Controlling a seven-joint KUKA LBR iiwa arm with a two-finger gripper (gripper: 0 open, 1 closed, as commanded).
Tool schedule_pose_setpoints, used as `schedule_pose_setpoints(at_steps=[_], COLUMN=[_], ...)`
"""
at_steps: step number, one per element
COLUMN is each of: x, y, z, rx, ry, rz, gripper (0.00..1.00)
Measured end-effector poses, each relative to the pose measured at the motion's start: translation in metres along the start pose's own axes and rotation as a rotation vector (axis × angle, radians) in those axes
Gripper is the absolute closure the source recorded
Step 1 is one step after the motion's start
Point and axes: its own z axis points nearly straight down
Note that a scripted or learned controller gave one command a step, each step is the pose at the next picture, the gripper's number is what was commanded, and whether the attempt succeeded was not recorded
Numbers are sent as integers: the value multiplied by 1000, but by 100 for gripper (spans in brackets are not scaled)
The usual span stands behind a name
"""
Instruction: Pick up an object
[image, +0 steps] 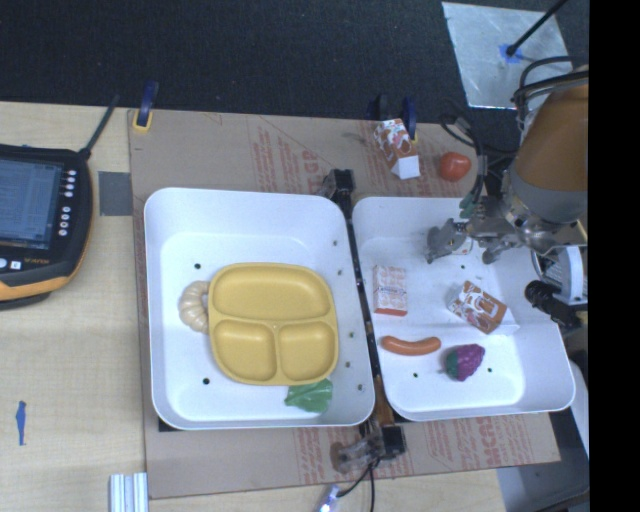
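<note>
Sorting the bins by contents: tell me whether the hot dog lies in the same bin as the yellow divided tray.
No, the hot dog lies in the right bin, while the yellow divided tray sits in the left bin.

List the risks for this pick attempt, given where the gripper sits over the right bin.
1. The gripper hovers over bare floor at the right bin's far end, apart from every item; closing there would likely grab nothing.
2. The hot dog and purple toy lie close together, so reaching for one may nudge the other.
3. The flat packet lies low on the floor; fingers might slide over it.
</note>
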Motion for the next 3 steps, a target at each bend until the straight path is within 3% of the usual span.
schedule_pose_setpoints(at_steps=[1, 2, 3], x=[-34, -85, -61], y=[-5, 18, -19], z=[61, 96, 108], rx=[1, -1, 0], ry=[-1, -1, 0], rz=[0, 2, 1], gripper=[0, 0, 0])
